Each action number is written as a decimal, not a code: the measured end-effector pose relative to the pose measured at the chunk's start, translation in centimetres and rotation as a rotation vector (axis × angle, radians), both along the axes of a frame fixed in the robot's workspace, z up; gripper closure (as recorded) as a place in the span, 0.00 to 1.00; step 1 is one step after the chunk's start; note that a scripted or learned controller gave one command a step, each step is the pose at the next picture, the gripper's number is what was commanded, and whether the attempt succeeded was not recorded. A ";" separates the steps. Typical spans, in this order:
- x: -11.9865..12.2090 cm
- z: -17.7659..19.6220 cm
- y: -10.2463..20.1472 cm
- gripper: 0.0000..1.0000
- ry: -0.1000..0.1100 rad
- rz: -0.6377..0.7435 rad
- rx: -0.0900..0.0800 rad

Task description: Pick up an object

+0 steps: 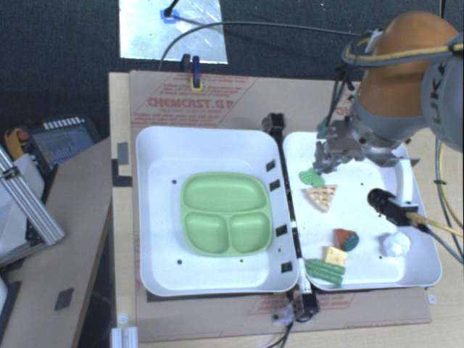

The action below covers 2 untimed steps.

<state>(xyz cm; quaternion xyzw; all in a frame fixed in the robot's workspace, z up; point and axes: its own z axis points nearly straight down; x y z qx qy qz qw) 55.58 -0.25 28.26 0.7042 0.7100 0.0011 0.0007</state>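
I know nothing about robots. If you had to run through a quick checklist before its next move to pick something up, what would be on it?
1. Hand is over the right bin: ok.
2. A target lies close by: the green piece sits right at the hand: ok.
3. Hand open enough for a grasp: cannot tell.
4. Anything already held: cannot tell.
5. Neighbours leave room: the waffle piece lies very near the green piece: not ok.
6. Green tray sits in the left bin, out of the way: ok.
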 end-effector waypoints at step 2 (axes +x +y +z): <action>1.9 -2.0 9.9 1.00 0.000 0.001 0.001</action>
